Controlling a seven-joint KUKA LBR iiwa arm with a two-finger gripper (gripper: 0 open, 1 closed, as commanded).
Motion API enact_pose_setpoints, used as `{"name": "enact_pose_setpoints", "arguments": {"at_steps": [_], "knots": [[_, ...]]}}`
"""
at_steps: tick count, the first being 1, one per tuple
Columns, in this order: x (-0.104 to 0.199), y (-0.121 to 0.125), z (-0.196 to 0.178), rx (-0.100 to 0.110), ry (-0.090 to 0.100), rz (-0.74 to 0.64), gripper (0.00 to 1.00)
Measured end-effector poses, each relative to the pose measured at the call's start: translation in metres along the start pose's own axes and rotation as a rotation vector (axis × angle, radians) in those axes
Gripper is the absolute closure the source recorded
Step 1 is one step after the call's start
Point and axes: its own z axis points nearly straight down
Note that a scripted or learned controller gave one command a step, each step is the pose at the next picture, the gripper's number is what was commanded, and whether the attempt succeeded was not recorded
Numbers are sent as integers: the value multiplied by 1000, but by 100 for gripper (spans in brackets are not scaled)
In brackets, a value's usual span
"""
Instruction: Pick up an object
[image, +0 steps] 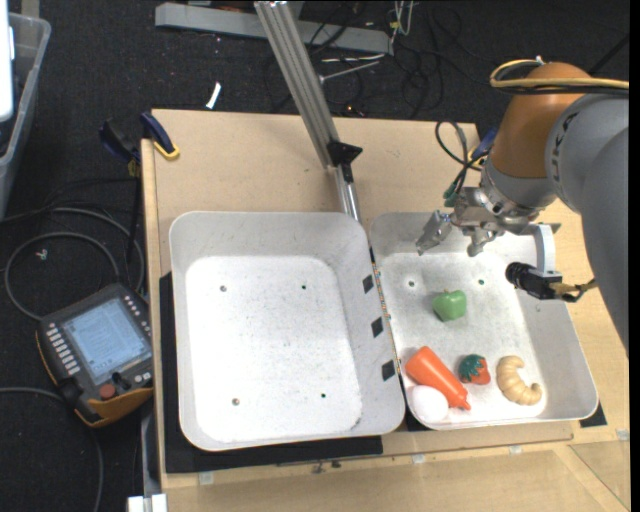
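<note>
The hand (455, 238) hangs over the far edge of the right bin (560, 345), fingers spread apart and gripping nothing. Nearer in that bin lie a green pepper (450, 304), and along the near side a carrot (436, 376), a white egg (431, 404) touching the carrot, a red strawberry (475, 369) and a croissant (518, 380). The left bin (270, 330) sits beside it on the bench (250, 165). A pendant (97, 345) lies on the floor to the left.
</note>
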Motion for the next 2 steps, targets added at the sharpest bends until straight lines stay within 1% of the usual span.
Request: {"name": "enact_pose_setpoints", "arguments": {"at_steps": [1, 2], "knots": [[1, -1, 51, -1, 0, -1, 0], [1, 1, 36, -9, -2, -1, 100]]}}
